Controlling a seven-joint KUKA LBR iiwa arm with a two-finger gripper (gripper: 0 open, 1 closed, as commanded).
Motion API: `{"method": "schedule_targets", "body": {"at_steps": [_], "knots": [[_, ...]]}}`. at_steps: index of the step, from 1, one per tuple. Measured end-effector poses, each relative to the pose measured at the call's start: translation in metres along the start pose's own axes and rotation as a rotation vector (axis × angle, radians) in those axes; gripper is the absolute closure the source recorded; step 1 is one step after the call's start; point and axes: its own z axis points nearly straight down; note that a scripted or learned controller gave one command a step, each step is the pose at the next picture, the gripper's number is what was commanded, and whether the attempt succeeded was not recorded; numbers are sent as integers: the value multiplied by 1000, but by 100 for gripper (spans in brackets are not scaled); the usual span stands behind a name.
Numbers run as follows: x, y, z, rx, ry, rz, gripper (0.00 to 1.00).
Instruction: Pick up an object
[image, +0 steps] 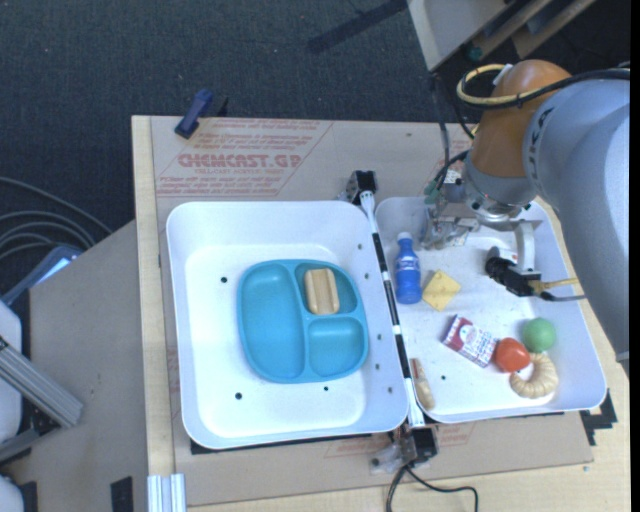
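My gripper (440, 232) hangs low over the far left part of the right bin (575, 395), just right of a blue bottle (407, 268) that lies along the bin's left wall. A yellow block (441, 290) rests a little in front of the gripper. Further forward lie a red and white packet (470, 340), a red tomato (511, 354), a green ball (540, 334) and a pale ring-shaped pastry (535, 379). Nothing shows as held in the gripper.
The left bin (200, 400) holds a blue divided plate (275, 330) with a tan bread piece (321, 291) in its far compartment. A tan stick (421, 383) lies at the right bin's near left wall. The grey arm crosses above the right bin's far right corner.
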Motion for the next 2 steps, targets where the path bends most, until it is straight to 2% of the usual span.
{"method": "schedule_targets", "body": {"at_steps": [1, 2], "knots": [[0, 0, 0, 0, 0, 0, 0], [0, 1, -10, -2, -1, 0, 100]]}}
